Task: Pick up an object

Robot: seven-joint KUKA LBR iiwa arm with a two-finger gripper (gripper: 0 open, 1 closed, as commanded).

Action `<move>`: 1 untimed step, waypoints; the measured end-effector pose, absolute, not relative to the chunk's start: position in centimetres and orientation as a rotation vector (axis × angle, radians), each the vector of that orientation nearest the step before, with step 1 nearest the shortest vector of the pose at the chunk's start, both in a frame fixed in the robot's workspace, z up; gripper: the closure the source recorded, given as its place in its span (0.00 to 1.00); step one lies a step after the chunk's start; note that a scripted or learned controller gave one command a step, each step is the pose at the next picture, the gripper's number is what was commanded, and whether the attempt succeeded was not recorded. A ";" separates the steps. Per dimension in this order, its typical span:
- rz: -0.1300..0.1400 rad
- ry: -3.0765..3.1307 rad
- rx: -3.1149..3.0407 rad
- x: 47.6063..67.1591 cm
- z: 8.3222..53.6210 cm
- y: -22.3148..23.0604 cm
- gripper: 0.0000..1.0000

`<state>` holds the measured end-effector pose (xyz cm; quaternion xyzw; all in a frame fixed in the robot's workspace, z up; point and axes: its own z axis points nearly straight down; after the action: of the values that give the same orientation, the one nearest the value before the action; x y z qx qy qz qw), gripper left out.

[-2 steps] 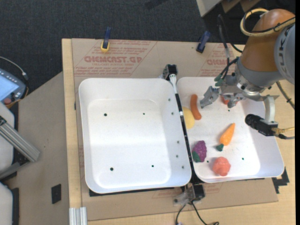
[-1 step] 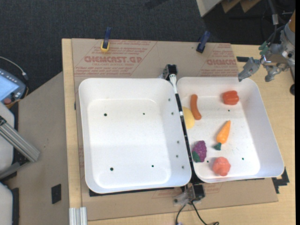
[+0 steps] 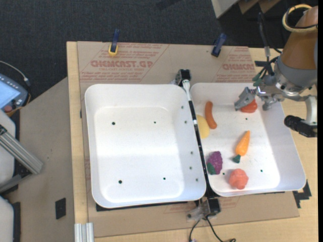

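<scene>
Right-hand bin (image 3: 282, 150): the jaws (image 3: 247, 101) seemingly pinch a small red object (image 3: 249, 106) between them.

Red "CHEMCAST" lettering on the brown board (image 3: 132, 63) beyond the left bin, repeated partly beyond the right bin

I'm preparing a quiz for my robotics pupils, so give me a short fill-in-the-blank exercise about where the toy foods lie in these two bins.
1. All the toy foods lie in the ____ bin.
2. The purple grapes lie near the bin's ____ wall.
3. The carrot has a ____ tip at its lower end.
4. The pincer is above a ____ item at the bin's far end.

Missing words: right; left; green; red
</scene>
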<state>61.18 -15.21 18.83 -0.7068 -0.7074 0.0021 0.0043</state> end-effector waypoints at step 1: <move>0.007 -2.209 -2.225 52.0 17.5 -19.8 0.00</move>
<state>51.96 -19.78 17.53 -0.7097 -0.7044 0.0022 0.0031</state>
